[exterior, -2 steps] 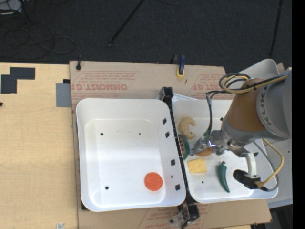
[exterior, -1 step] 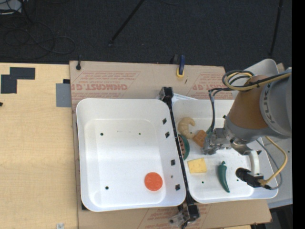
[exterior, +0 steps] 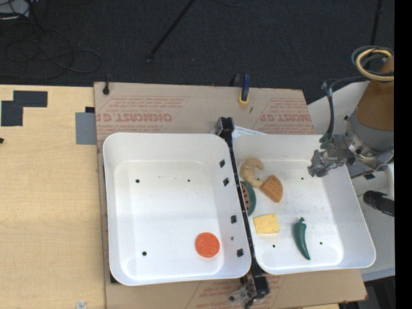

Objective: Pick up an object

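My gripper (exterior: pixel 318 165) hangs over the far right part of the right bin (exterior: pixel 351 205), with nothing visibly held in it. Left of it in that bin lie a beige croissant-shaped piece (exterior: pixel 251 168) and a brown wedge (exterior: pixel 273 188). A yellow block (exterior: pixel 266 224) and a green pepper (exterior: pixel 301 238) rest nearer the front. A dark green piece (exterior: pixel 250 201) leans against the divider side. In the left bin (exterior: pixel 122 172) an orange-red disc (exterior: pixel 207 244) lies near the front right corner.
The arm (exterior: pixel 374 108) with its orange band comes in over the right bin's far right rim. Black clips (exterior: pixel 233 219) line the divider between the bins. A blue clamp (exterior: pixel 244 95) sits on the cardboard behind them.
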